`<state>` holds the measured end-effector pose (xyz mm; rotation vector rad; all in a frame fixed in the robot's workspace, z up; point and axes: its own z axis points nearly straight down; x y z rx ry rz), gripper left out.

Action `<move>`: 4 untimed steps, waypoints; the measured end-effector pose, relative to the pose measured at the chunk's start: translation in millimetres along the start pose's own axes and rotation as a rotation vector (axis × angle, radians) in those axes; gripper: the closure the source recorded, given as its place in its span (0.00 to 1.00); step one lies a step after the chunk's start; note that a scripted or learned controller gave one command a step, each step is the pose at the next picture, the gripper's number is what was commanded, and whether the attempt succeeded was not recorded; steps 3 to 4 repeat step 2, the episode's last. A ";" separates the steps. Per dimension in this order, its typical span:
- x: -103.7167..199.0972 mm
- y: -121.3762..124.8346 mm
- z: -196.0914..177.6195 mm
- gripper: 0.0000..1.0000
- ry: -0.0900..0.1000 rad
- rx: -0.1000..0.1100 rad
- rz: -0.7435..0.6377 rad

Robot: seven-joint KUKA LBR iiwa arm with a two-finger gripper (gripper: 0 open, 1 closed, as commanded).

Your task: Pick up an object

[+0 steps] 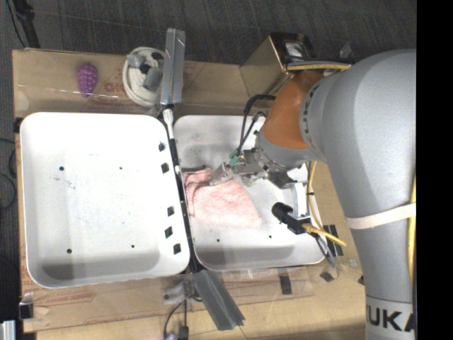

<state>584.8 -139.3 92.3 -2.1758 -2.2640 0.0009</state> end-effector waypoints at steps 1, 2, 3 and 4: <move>19.7 18.9 -11.4 0.00 -0.001 0.002 -0.125; 42.9 55.6 0.8 0.00 0.000 0.002 -0.099; 42.9 55.6 0.8 0.00 0.000 0.002 -0.099; 42.9 55.6 0.8 0.00 0.000 0.002 -0.099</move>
